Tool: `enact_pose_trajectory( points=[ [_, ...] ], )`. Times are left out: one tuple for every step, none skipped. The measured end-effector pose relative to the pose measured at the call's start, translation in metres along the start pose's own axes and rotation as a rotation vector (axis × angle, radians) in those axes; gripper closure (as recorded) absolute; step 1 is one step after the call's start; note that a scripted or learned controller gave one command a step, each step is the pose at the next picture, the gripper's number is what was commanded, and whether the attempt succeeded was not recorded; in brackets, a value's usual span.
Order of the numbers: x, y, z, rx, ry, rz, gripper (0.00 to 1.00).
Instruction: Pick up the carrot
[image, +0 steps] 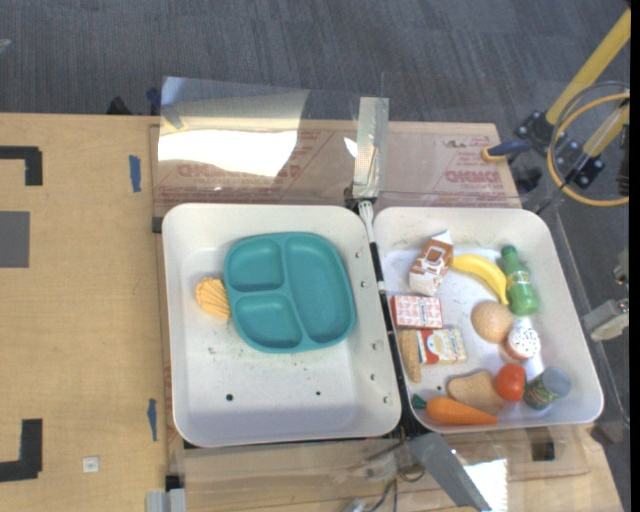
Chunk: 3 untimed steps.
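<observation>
An orange carrot (462, 411) lies along the near rim of the right bin (570, 290) (beside a tan bread piece (474, 387)), so a grasp should probably close across its middle; jaws' state: cannot tell.

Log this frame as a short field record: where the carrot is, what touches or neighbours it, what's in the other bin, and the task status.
target: carrot, lying flat on its side
location: right bin, near front edge, left of centre
neighbours: tan bread-like piece just behind it; red tomato behind and to the right
other items in right bin: banana, green bottle, small cartons
left bin: teal divided plate, yellow shell-shaped piece beside it
task status: carrot not yet lifted
</observation>
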<state>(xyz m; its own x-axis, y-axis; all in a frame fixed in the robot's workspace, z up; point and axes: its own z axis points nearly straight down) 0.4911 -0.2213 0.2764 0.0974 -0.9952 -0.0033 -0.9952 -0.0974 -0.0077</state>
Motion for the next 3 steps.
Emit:
enact_pose_trajectory(
  points=[
    [-0.001,-0.002,-0.011,0.005,-0.002,0.003,1.00],
    [-0.002,-0.004,-0.021,0.011,-0.004,0.006,1.00],
    [-0.003,-0.006,-0.032,0.017,-0.005,0.009,1.00]
  ],
)
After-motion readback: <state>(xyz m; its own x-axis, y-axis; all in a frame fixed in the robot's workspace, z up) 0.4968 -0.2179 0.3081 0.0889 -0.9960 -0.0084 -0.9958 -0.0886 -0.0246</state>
